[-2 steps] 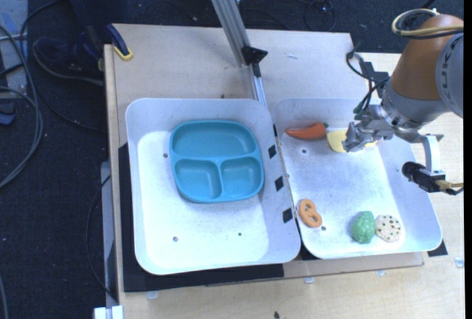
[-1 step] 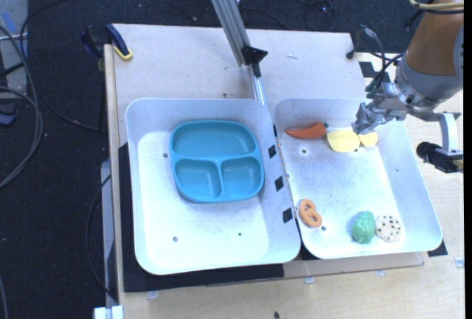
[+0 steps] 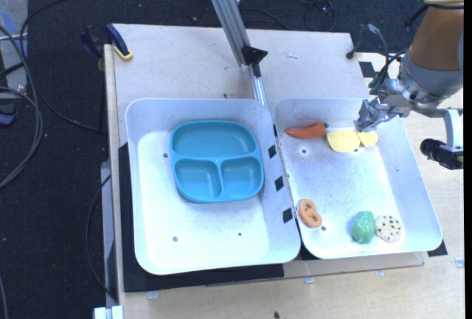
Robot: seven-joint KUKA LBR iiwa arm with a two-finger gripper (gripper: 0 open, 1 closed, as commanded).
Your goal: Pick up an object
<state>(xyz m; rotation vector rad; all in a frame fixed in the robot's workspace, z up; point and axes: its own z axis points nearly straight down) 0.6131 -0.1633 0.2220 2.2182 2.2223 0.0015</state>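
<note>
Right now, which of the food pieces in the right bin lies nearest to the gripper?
The yellow piece, right under the gripper. The carrot lies further left; pretzel, green piece and cookie sit at the bin's near end.

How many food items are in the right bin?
5: carrot and yellow piece at the far side by the gripper, pretzel, green lump and cookie near. The gripper may hide more.

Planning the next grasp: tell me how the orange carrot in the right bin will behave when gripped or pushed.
The carrot looks like a small moulded toy, so probably stiff and light. Its rounded, tapered body may roll or pivot on the smooth bin floor when pushed. It lies close to the yellow piece, so a push could shift both.
</note>
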